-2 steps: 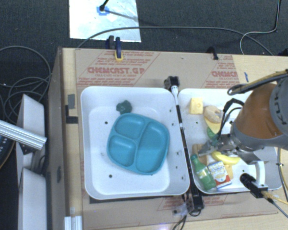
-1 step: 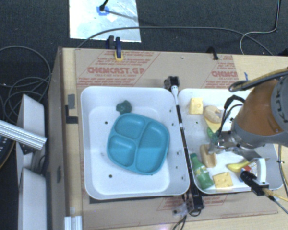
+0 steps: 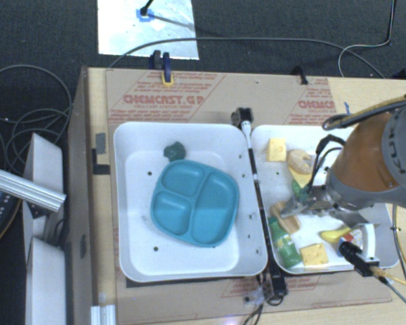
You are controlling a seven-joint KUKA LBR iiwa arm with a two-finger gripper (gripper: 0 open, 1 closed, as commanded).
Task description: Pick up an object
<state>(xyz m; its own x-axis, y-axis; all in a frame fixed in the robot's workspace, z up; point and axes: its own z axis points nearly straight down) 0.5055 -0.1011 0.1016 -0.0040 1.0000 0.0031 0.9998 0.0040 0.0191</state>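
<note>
Arm low over the right bin, among the toy food

The arm reaches over the right bin; the left bin holds a blue divided plate. Its gripper sits among cluttered pieces, seemingly beside a green item and a tan piece; whether it grasps anything I cannot tell. A good pick means centring on one piece, clear of neighbours and the bin wall.
</note>
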